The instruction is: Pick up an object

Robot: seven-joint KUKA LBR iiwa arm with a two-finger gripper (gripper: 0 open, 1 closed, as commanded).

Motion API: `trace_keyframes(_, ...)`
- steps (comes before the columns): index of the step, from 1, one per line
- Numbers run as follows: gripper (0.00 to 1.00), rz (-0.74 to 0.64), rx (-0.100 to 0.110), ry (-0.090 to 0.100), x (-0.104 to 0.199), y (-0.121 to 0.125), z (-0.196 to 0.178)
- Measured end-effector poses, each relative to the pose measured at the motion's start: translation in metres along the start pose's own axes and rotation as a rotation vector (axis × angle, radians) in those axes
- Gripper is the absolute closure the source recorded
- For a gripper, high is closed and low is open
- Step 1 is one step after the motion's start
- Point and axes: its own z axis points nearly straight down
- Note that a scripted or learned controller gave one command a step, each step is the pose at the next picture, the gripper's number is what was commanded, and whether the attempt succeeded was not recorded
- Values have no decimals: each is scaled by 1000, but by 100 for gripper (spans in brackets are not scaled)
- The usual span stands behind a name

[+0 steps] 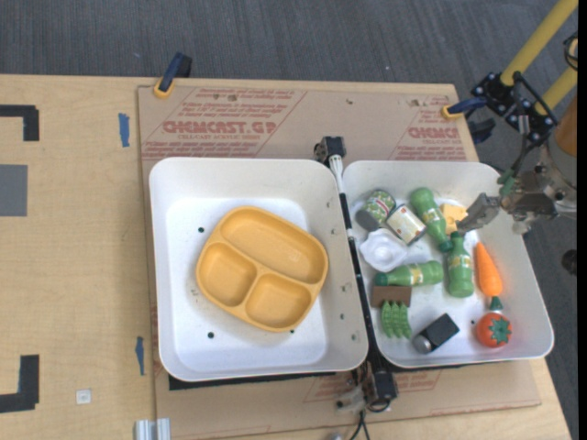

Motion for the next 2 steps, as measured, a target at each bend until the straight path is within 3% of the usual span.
trace_keyframes(1,0,25,-3,2,-31,26,159)
trace_keyframes(2,100,27,-3,0,-32,26,150)
